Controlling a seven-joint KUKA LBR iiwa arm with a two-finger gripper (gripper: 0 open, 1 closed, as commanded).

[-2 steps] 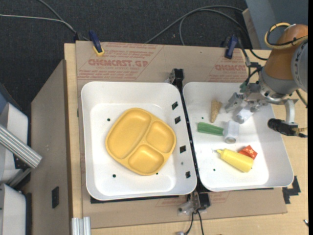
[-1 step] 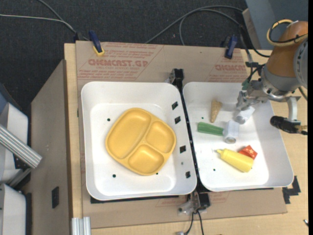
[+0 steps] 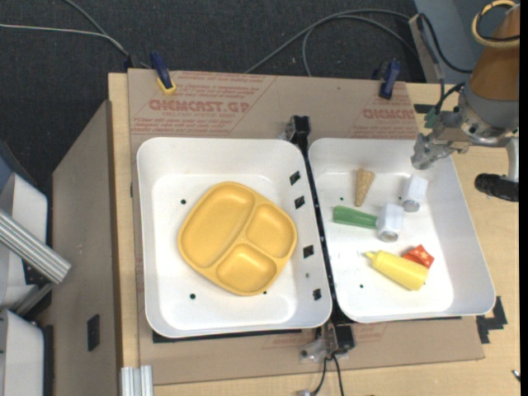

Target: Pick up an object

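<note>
1. Two white bins: the left bin [image 3: 157, 221] holds one yellow divided plate [image 3: 238, 238].
2. The right bin [image 3: 462, 254] holds one ice-cream cone [image 3: 363, 185], green piece [image 3: 355, 217], yellow mustard bottle [image 3: 398, 269], red piece [image 3: 419, 256], and two white pieces [image 3: 391, 221], hard to identify.
3. The gripper [image 3: 429, 151] hangs over the right bin's far corner.

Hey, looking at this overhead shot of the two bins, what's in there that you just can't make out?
- Tool: small and blurred against the right bin's rim; finger state unreadable in the camera view.
- Arm: cut off by the right and top edges.
- Two small white pieces: too small to identify.
- Red item: partly behind the yellow bottle.
- Cardboard print: partly covered by the left bin.
</note>
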